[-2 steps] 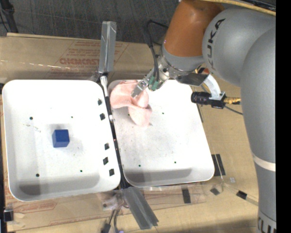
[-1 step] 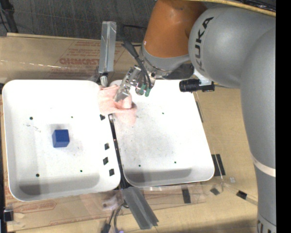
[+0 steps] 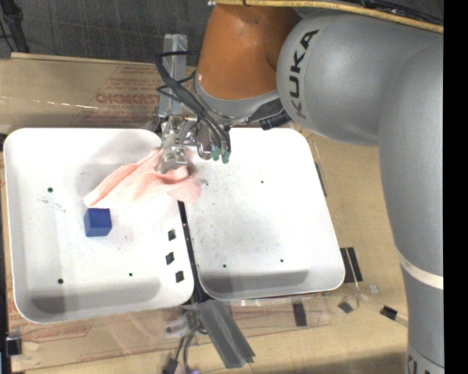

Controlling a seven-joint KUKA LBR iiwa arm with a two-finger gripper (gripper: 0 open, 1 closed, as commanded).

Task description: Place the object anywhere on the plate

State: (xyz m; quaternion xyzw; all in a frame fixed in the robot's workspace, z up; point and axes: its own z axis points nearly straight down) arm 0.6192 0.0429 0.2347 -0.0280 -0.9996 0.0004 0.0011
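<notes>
Look at your tool (image 3: pixel 174 156) first. It hangs over the top of the seam where the two bins meet, and you can see its metal tips right at the upper end of a pink cloth (image 3: pixel 144 182). The cloth bunches up under the tips, so it looks like the tool is pinching it, but the spot is small and busy, so you can't be fully sure. The rest of the cloth trails down and to the left inside the left bin (image 3: pixel 31 287), with one end draped over the edge between the bins. A blue block (image 3: pixel 97 222) sits near the cloth in the same bin, not touching the tool. The right bin (image 3: pixel 296 279) is next door, white with little specks. You can't pick out a plate here, so the putting-down part looks not done yet. My guess is you are at the grab or early lift step, with the carry and drop left to do.
</notes>
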